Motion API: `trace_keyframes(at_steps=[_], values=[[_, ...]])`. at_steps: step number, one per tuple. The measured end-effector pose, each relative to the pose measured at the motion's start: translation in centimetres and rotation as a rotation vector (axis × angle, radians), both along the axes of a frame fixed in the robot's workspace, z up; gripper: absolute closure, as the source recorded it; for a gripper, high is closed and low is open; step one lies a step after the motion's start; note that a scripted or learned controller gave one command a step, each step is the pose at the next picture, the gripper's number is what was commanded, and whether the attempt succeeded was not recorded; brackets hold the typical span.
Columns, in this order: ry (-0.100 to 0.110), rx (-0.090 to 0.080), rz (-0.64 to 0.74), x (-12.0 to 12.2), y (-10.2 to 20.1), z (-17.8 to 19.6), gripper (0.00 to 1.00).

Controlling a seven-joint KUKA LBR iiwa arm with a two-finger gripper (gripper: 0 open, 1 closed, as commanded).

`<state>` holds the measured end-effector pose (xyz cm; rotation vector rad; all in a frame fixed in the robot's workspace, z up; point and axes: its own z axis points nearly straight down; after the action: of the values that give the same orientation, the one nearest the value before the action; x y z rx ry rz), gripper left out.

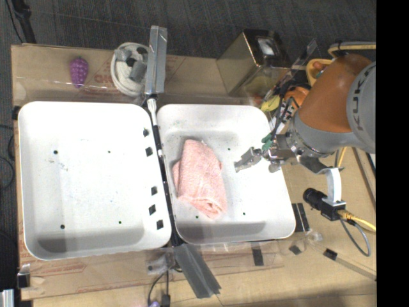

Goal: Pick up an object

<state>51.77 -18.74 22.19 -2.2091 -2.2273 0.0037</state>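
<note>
A pink folded towel (200, 178) lies in the right white bin (268, 210), left of the bin's middle and close to the divider. My gripper (246, 162) hangs over the same bin, a short way to the right of the towel's upper end and apart from it. It reaches in from the grey arm with its orange band (329, 104) at the right. Nothing is visibly held in it.
The left white bin (38, 235) sits beside the right one, with a row of black clips (152, 171) between them. Behind the bins are a purple grape-like object (78, 70), a white coil (130, 66), a metal bar (155, 59) and a brass-coloured box (252, 56). Cables and clamps crowd the right side.
</note>
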Motion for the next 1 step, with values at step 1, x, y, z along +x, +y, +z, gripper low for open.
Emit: trace_keyframes(at_steps=[1], values=[[-0.003, -0.001, -0.022, 3.69, 2.17, 6.3, 0.0]])
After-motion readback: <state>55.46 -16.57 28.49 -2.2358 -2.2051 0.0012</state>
